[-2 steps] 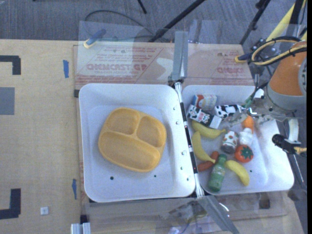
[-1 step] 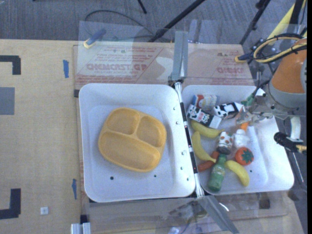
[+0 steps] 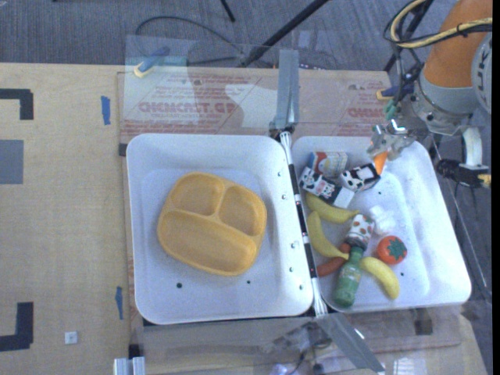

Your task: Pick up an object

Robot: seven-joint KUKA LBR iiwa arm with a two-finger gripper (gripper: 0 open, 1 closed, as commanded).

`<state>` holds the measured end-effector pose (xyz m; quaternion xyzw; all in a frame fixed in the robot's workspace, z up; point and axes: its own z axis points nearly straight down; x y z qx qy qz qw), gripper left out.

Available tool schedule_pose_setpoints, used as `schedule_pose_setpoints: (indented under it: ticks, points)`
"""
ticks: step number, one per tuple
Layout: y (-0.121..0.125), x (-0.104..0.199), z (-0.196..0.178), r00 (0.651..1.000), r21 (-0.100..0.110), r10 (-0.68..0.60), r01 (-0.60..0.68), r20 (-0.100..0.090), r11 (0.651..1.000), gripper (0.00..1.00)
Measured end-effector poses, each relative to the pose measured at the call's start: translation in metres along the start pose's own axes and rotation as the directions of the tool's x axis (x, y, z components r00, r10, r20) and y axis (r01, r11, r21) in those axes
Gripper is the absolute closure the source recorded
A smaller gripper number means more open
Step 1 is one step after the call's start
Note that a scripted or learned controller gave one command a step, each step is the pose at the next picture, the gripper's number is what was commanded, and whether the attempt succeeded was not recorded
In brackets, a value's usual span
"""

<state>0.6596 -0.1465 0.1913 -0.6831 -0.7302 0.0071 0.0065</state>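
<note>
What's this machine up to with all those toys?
A robot arm reaches in from the right, and its gripper hangs over the far edge of the right bin. That bin holds a jumble of small things: bananas, a tomato, a green bottle and a black-and-white cow toy. The left bin holds a yellow divided tray. Nothing is between the fingers, so nothing has been picked up yet.

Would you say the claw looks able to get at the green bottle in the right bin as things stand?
Probably yes: the green bottle lies on top near the bin's front edge, uncovered. A banana crowds its side, and the claw hangs above the far end.
</note>
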Motion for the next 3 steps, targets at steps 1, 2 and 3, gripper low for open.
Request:
schedule_pose_setpoints:
  ticks: [1, 2, 3]
  points:
    - [0.007, 0.019, -0.031, 0.999, -0.017, -0.046, 0.046, 0.006, 0.999, 1.00]
    - [0.007, 0.007, -0.085, 0.998, -0.023, 0.067, -0.067, 0.001, 0.997, 1.00]
    - [0.003, -0.008, -0.035, 0.988, 0.000, 0.154, -0.154, -0.005, 0.988, 1.00]
